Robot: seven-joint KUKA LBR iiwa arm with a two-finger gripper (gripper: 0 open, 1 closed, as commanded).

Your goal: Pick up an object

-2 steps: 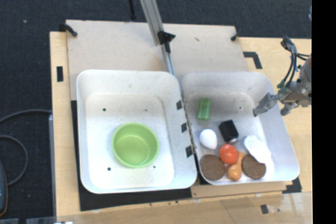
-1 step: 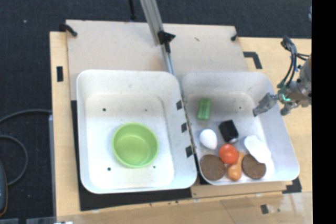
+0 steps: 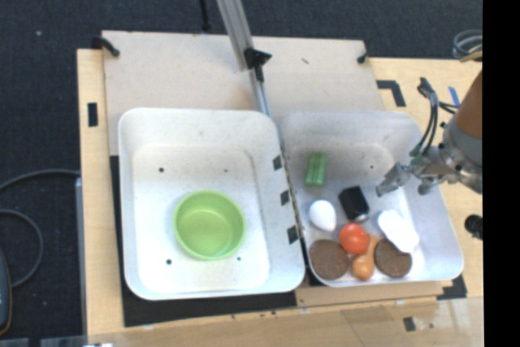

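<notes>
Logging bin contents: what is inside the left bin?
A green bowl sits in the left bin, toward its near side. The bowl's inside looks bare. Whatever lies beneath it is covered.

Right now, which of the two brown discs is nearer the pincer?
The right brown disc, just below the white block on the pincer's side. The left brown disc lies by the bin divider, past the tomato.
</notes>
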